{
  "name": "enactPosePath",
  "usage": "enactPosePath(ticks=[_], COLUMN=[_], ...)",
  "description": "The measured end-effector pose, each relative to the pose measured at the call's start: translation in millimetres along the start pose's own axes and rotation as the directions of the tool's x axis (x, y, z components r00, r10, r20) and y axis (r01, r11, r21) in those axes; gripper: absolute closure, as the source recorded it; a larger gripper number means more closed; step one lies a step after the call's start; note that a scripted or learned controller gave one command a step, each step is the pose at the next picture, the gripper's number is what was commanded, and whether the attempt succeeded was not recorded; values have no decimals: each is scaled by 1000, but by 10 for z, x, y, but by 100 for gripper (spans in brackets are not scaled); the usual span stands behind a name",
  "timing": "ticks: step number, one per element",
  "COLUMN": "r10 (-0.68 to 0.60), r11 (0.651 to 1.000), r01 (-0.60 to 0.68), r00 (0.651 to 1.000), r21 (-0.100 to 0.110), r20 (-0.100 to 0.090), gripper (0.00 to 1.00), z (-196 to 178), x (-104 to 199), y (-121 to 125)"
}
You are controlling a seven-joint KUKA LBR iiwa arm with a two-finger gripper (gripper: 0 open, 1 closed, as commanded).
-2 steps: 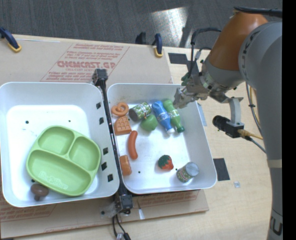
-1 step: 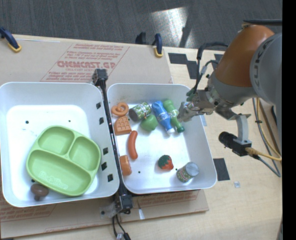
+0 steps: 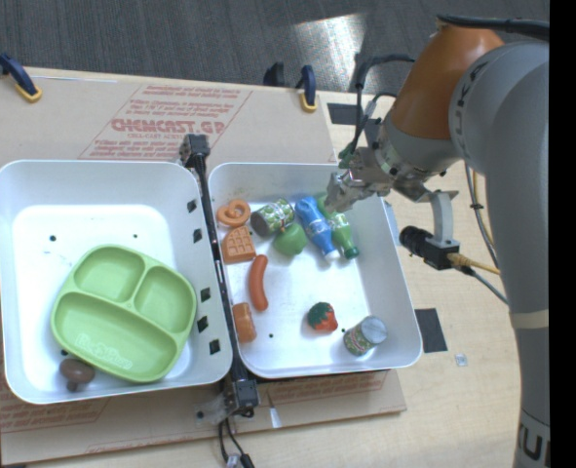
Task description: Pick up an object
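- Hovering over the right bin (image 3: 390, 261) at its two o'clock corner, the gripper (image 3: 343, 191) sits just above a green bottle (image 3: 343, 234); whether its jaws are open or shut cannot be told, and nothing shows between them.
- Touching the green bottle at its nine o'clock side lies a blue bottle (image 3: 315, 224).
- Further toward nine o'clock: a green pepper (image 3: 289, 241), a pretzel (image 3: 234, 213), a waffle (image 3: 239, 246), a sausage (image 3: 258, 282).
- At five o'clock in that bin: a strawberry (image 3: 321, 317) and a tin can (image 3: 365, 336).
- The left bin (image 3: 15, 193) holds a green divided plate (image 3: 124, 312).
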State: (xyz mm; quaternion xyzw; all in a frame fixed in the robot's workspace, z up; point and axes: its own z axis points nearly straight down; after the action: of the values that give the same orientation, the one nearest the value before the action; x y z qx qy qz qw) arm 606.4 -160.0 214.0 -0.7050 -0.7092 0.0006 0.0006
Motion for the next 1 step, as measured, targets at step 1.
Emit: enactPosePath(ticks=[1], r10=[0], r11=[1000], r01=[0], r00=[1000], r21=[0], r20=[0], gripper=[0], z=[-1], x=[-1], y=[0])
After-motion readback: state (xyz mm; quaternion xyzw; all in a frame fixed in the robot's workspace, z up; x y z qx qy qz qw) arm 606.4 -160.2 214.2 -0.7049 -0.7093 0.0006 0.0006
